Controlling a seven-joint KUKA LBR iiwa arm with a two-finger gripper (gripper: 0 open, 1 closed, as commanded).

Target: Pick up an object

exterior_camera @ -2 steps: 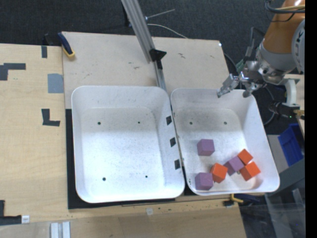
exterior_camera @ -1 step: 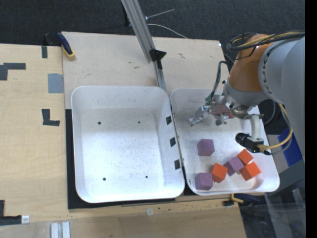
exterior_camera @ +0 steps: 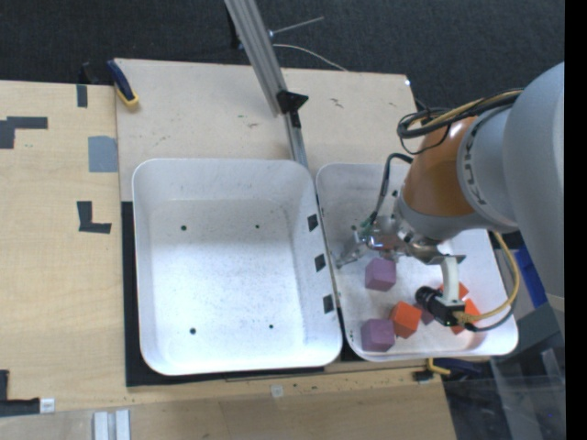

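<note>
Purple block lying in right bin beneath gripper, grip state indiscernible; appearing light and rigid, it is best pinched across opposite flat faces

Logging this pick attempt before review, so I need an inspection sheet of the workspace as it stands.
Surface: wooden bench bearing the left bin and the right bin, side by side.
Job's things: two purple blocks and orange blocks in the right bin.
Clutter: nothing seen.
Gripper: gripper low in the right bin, beside the upper purple block; grasp unclear.
Cables: black and yellow cables along the wrist.
Surroundings: metal rail, grey tape patches, dark floor.
</note>
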